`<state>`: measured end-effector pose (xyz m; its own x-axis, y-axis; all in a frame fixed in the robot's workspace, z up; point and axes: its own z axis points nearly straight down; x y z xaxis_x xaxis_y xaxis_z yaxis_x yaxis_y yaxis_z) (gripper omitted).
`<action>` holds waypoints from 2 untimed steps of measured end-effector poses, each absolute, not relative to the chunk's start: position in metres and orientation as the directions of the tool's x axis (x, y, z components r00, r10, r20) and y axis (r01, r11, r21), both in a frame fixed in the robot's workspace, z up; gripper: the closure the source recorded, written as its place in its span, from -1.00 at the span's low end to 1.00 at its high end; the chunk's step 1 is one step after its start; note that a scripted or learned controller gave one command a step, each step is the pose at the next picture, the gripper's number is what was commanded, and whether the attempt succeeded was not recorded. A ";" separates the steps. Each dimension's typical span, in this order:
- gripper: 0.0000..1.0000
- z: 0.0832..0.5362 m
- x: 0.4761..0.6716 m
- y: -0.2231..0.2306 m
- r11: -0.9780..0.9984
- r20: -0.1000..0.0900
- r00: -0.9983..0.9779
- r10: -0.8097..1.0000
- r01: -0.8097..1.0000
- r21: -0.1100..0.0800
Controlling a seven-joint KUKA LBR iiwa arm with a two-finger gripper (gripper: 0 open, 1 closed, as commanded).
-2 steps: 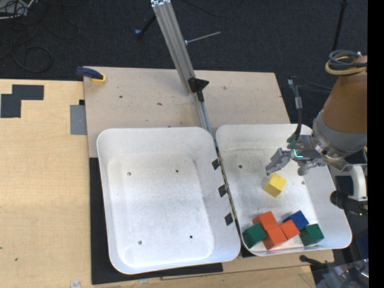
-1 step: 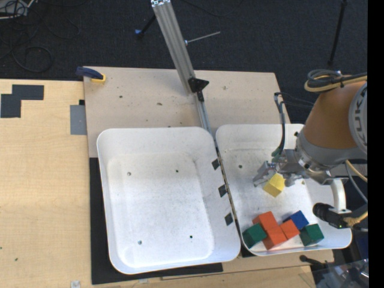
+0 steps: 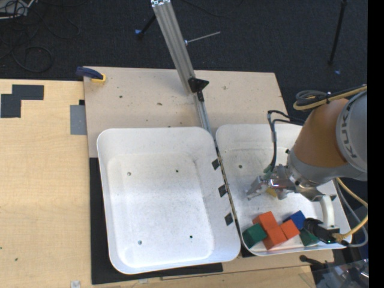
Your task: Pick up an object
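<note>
Partly arm-hidden right bin [image 3: 240, 138]; fingers [image 3: 259, 188] blurred above blocks [image 3: 275, 228].

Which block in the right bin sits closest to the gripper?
The orange block at the front of the cluster; the green and blue ones lie farther from the gripper.

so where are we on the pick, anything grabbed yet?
Nothing looks grabbed yet. The grey arm's two-finger gripper sits over the right white bin, with bare bin floor beneath it. The orange blocks, blue block and green block lie clustered at the bin's near edge, apart from the gripper. Left: reach a block, close on it, lift.
</note>
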<state>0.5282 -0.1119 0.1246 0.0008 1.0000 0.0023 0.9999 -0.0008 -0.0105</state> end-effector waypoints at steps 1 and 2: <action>-1.00 0.092 0.529 -0.112 -0.001 0.002 0.001 1.000 1.000 -0.002; 1.00 0.102 0.528 -0.113 -0.009 0.004 0.009 1.000 1.000 -0.003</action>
